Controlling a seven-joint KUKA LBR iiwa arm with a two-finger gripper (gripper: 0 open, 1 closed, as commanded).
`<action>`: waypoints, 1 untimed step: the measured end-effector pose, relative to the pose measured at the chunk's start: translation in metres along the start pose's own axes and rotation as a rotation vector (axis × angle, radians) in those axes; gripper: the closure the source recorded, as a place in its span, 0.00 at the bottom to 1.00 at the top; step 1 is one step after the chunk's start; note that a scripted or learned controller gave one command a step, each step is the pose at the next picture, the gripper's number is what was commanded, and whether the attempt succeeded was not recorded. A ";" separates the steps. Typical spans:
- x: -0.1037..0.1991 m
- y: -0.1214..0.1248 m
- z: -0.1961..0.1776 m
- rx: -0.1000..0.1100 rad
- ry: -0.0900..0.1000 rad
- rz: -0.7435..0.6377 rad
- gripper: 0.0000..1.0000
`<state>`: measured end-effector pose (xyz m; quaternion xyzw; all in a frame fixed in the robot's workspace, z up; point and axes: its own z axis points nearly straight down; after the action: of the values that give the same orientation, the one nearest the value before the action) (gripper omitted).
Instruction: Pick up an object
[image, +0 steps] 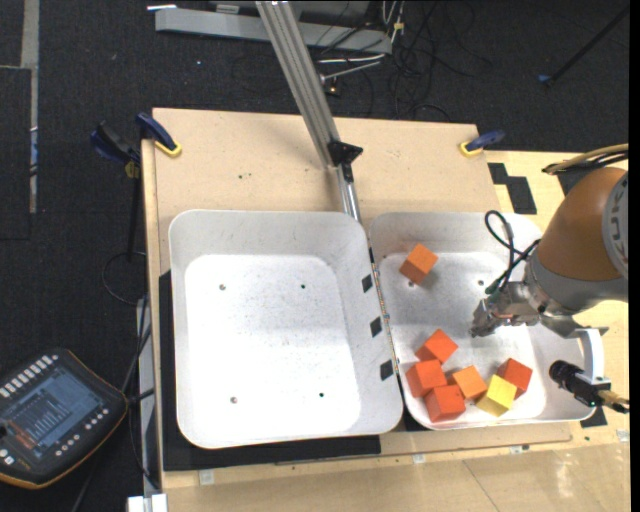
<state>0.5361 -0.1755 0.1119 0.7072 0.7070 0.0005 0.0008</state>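
No brand, label or writing can be read anywhere; the pendant (48, 415) lying at lower left has a screen too blurred to make out. The tool (487, 318) hangs low in the right bin (455, 232), above the cluster of blocks (462, 380) at that bin's near end; its state cannot be told. A lone orange block (419, 263) sits apart, farther back. The arm (590, 245) is cut off at the right edge. The left bin (190, 300) adjoins on the worktop (250, 160).

A robotics lab, this — a plywood bench (300, 160) clamped at the corners, two white bins (270, 320), a teach pendant (50, 415) on dark carpet, loose cables (420, 50) behind — nothing domestic here.
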 end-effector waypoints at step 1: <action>-0.008 0.007 -0.058 -0.005 -0.002 -0.002 1.00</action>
<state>0.5434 -0.1833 0.1700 0.7065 0.7077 0.0013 0.0033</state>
